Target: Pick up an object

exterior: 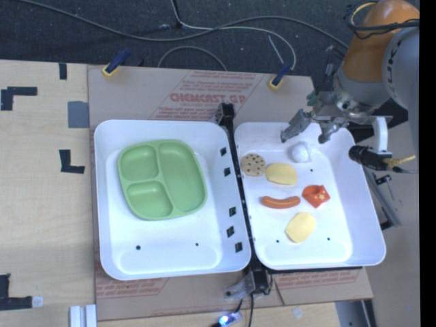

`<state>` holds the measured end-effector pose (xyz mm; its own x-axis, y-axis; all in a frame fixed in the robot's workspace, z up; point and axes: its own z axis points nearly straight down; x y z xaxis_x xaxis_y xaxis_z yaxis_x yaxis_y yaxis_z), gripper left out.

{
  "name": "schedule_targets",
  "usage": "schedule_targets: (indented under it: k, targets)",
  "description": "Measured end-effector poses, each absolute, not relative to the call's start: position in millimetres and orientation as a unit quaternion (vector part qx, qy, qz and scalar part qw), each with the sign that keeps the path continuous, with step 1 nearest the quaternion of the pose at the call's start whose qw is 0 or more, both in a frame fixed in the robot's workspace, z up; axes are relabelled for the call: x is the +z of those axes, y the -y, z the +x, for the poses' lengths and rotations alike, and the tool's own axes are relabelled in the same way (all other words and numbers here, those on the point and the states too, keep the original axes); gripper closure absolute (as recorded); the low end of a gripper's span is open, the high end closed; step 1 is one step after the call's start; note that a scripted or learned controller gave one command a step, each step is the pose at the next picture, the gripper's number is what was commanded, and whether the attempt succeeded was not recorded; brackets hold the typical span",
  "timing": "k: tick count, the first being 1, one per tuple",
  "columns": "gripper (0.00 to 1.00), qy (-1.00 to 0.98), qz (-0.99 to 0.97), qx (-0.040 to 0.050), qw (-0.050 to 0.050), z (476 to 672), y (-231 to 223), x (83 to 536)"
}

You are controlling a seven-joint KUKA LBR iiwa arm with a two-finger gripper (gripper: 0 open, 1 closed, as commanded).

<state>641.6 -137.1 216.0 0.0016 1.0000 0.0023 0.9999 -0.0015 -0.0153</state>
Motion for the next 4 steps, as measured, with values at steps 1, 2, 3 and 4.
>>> schedule_targets:
  k: [1,2,3,4]
  targets:
    - [0.00,0.708,-0.706,0.0005,0.001,644.5,136.7,224.6]
    - [0.00,0.708,-0.706,0.0019,0.001,651.4,132.8,164.5]
    - [0.00,0.708,-0.706,0.0029,0.003,645.8,125.2,102.2]
    - [0.00,0.708,-0.706,0.0002,0.000,646.6,124.6,85.8]
